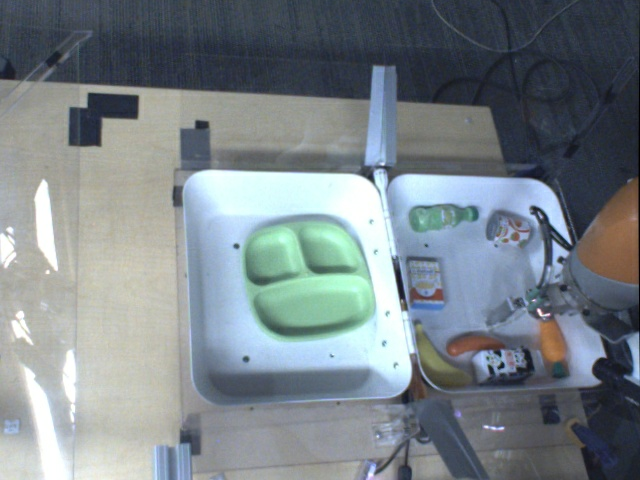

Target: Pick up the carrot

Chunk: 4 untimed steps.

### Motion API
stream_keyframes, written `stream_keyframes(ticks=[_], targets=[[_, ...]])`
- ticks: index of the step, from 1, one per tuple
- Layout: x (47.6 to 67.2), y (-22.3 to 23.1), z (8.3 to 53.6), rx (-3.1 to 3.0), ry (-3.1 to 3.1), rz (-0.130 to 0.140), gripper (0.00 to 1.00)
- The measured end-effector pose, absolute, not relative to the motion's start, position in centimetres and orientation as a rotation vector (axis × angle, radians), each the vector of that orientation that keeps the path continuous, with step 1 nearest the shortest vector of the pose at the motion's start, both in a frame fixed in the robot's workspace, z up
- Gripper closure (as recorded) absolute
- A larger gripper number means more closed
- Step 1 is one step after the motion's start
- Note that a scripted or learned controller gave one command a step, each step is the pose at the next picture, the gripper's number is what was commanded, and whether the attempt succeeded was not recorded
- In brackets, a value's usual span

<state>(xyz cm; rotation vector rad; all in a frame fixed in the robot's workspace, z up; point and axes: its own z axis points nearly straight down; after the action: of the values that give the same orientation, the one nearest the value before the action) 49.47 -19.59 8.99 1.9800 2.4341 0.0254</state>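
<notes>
The camera view looks down on 2 shallow white bins. The left white bin (200,268) holds a green plastic 3-compartment plate (308,276), parked away from the clutter so it stays out of the pick. The right white bin (470,193) carries the loose items: a green plastic bottle (443,216) lying on its side, a small blue and white carton (426,281), a yellow banana (440,364) against the near wall, a red-orange sausage-shaped toy (472,344) and a black and white carton (502,364).

The orange carrot with a green tip (552,346) lies near the bin's right wall, just beside the two-finger gripper (528,306). Whether the gripper is spread or closed, I cannot tell. The carrot does not sit between its parts, so it seems not yet grasped.
</notes>
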Motion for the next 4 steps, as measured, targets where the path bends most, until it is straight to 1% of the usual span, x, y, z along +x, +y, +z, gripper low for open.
stream_keyframes(ticks=[3,4], targets=[[49.36,-19.89,8.98,1.798,2.568,0.018,0.0],[49.31,-20.55,9.07,1.259,2.859,0.006,0.0]])
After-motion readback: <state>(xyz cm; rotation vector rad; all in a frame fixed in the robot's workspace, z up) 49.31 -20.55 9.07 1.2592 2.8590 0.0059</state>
